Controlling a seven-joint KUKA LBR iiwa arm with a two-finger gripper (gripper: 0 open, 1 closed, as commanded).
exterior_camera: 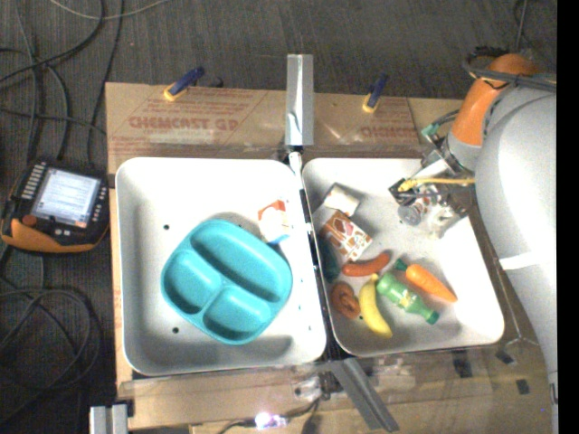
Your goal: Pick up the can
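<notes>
The task is, as far as I can judge, at its beginning or in the approach part. The gripper (418,197) is in the upper right of the frame, low over the upper right corner of the right bin (488,328), and the grey arm (520,188) with its orange band comes in from the right edge.

Directly under and beside the gripper there is something small, shiny and greyish, which I take for the can (414,213) (it is blurred and partly covered, so I am not fully sure of it). It seems to lie on the bin floor, near the upper wall. I cannot tell if the jaws are released or clenched, and I cannot see the can between them, so I do not count it as grasped.

The other things in the right bin are apart from the can, lower in the frame: a small box (346,233), a sausage (366,264), a carrot (429,283), a green bottle (405,297) and a banana (374,307). The left bin (136,188) has a teal divided plate (226,280) in it, and this one has no part in the task.

What is left, in my judgement: to close firmly on the can and to lift it clear of the bin. Nothing shows that the lift is done.
</notes>
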